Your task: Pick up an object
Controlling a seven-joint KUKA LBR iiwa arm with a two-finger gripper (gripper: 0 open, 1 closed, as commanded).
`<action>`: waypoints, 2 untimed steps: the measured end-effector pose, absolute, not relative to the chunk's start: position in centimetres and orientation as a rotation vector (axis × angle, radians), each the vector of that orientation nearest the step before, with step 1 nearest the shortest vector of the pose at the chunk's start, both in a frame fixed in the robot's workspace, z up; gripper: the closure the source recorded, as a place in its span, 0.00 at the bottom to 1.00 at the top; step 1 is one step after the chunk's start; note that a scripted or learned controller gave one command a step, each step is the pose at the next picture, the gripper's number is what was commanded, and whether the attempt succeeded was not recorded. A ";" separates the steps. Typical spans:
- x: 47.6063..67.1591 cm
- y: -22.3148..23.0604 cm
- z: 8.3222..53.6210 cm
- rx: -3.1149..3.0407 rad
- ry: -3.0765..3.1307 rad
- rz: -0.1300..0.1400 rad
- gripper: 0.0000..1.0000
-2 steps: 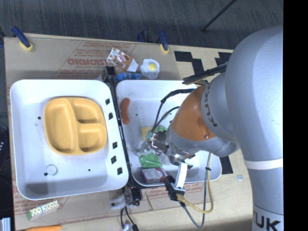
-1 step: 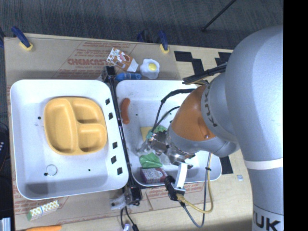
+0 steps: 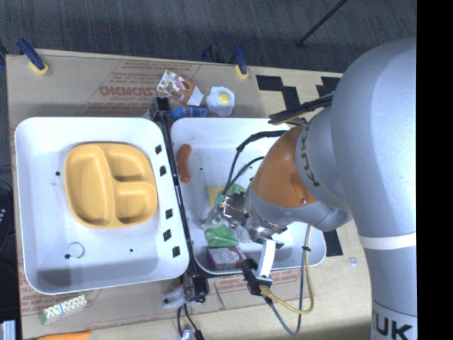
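The grey arm with its orange band [image 3: 283, 176] reaches in from the right and hangs over the right-hand shallow white plastic bin [image 3: 202, 129], its wrist covering much of that bin. The gripper [image 3: 228, 211] sits low at the wrist's left end, among the small things heaped in the bin's middle; whether it is spread or pressed together cannot be told. Touching or just near it lies a crumpled green soft object [image 3: 221, 236], with a dark red rectangular packet [image 3: 224, 258] at the near rim and a pale yellow flat piece [image 3: 214, 194] on the far side. An orange-brown sausage-shaped toy [image 3: 184, 162] lies apart, by the bin's left wall. The left white bin [image 3: 35, 190] holds a yellow divided plastic tray [image 3: 110, 183]. Both bins rest on a printed cardboard sheet [image 3: 120, 83] clamped with blue clips [image 3: 32, 55]; beyond the bench lies dark grey carpet [image 3: 141, 13].
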State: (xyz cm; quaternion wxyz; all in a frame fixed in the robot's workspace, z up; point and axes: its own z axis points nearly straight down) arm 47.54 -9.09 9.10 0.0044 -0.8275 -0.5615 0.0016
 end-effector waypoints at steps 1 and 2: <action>47.5 -9.1 9.1 -2.592 -1.759 0.005 0.00; 47.5 -9.1 9.1 -2.592 -1.759 0.005 0.00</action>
